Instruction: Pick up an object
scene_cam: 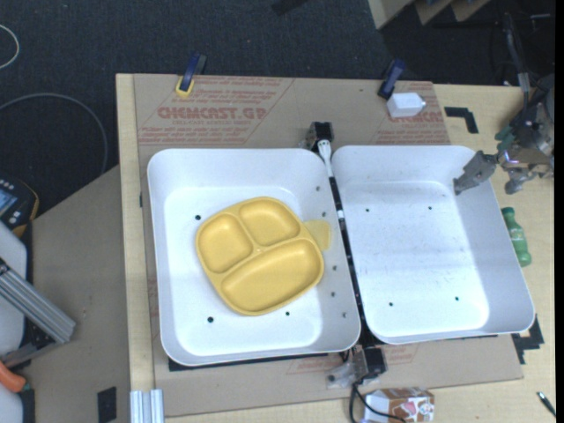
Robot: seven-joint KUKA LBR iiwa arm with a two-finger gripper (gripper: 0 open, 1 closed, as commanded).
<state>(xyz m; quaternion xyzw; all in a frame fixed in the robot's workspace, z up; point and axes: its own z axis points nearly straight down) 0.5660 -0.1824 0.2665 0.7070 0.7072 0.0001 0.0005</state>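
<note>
The robot's hand [480,170] hovers at the upper right rim of the right bin [493,311], holding nothing, its finger spread too blurred to judge. Far across from it, in the left bin [167,179], lies a yellow divided plate [258,254]. It looks like light, rigid, smooth plastic, probably slippery and best pinched at its raised outer rim.
</note>
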